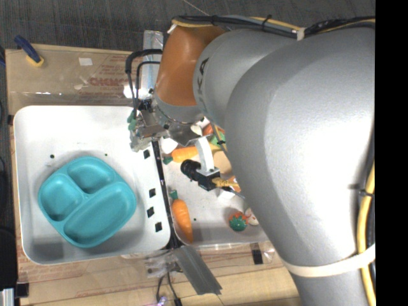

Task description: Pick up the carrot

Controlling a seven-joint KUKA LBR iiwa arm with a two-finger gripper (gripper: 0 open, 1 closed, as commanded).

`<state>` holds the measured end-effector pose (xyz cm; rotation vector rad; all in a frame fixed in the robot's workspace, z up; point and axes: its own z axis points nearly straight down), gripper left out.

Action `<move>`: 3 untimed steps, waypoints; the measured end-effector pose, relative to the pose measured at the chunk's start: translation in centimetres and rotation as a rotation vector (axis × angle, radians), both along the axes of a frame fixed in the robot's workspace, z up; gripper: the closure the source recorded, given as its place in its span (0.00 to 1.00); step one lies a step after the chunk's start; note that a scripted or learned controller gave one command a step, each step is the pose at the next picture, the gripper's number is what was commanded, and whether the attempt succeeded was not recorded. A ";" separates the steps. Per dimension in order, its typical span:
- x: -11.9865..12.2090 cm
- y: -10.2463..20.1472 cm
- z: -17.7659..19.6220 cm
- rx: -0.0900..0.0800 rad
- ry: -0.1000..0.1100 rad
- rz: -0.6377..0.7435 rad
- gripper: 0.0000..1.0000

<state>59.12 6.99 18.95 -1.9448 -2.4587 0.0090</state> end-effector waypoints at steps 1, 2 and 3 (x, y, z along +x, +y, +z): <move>-9.8 -0.7 6.6 0.002 -0.011 0.114 1.00; -11.4 -8.4 10.6 0.001 -0.011 0.209 1.00; -5.0 -6.4 11.0 0.002 -0.009 0.404 1.00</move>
